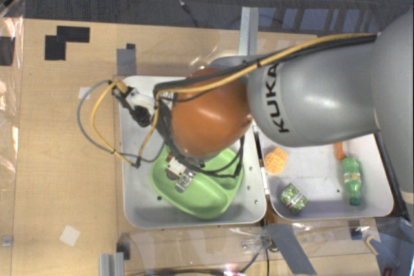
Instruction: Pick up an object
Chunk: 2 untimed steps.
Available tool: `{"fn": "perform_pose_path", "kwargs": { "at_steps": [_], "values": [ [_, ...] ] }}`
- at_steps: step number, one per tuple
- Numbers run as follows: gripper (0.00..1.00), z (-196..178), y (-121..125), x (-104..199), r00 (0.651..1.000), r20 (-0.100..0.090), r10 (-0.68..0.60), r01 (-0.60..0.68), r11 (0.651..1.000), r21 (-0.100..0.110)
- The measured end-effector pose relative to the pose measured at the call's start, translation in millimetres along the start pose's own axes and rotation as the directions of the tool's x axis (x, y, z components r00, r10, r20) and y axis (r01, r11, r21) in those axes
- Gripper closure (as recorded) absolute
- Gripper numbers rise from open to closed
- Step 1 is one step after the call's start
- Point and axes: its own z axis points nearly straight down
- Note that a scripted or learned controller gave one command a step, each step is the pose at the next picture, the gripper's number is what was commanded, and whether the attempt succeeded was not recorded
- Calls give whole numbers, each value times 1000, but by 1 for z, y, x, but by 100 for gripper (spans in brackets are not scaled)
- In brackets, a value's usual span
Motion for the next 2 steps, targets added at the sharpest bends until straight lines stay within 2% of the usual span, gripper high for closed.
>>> {"fn": "perform_pose_path", "kwargs": {
  "at_steps": [1, 2],
  "values": [
    [100, 3, -32, 1, 884, -8, 468, -468, 884, 7],
    [100, -200, -21, -17, 484, -1, 875, -875, 484, 1]
  ]
}}
